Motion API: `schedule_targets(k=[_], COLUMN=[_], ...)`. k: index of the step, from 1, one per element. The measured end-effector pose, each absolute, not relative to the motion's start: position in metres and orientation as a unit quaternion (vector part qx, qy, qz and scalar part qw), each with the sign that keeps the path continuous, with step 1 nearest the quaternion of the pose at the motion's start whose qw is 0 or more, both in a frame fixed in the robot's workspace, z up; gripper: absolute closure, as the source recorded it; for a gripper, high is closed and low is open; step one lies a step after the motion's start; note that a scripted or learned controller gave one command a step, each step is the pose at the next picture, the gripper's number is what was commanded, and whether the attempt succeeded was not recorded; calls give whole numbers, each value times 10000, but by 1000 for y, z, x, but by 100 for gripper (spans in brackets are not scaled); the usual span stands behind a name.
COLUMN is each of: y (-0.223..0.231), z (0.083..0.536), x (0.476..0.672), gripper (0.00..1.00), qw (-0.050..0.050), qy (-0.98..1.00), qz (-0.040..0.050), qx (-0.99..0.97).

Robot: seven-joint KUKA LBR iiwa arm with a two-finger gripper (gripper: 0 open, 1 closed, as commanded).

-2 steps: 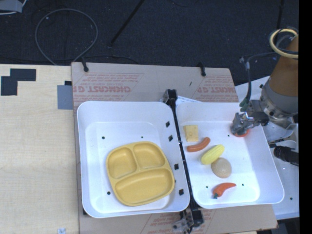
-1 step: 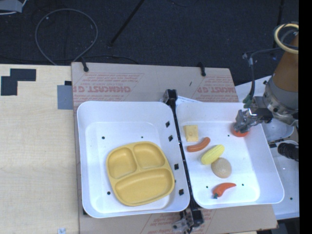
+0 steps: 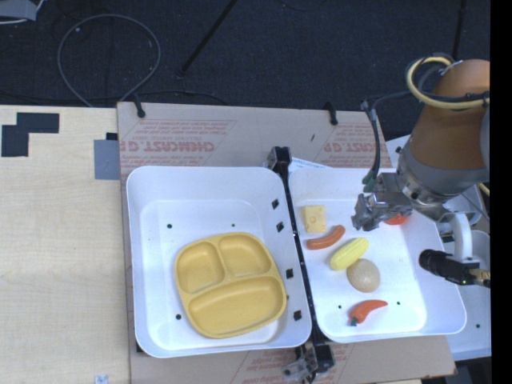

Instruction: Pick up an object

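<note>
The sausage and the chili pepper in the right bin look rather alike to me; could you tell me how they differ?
The sausage is plain orange-red from end to end, while the chili pepper has a dark stem at its lower left end. The sausage lies near the bin's middle, just below the cheese and touching the corn; the chili pepper lies apart near the front wall. Both are small, elongated, reddish and tilted up to the right.

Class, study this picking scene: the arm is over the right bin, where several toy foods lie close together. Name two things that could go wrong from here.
1. The hot dog, corn cob and potato lie packed together, so the pincer may nudge a neighbour or catch two.
2. A red item sits partly hidden beside the pincer, near the right bin wall, which could block a clean grip.
</note>
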State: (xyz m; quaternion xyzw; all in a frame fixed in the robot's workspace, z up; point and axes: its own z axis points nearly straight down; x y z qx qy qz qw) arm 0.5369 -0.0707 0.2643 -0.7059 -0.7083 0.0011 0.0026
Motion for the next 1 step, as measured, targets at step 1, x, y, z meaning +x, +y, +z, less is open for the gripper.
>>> schedule_targets(k=[1], y=[-20], z=[265], x=[526], gripper=[100], qw=[22], qy=[-7085], qz=[10], qx=[-7057])
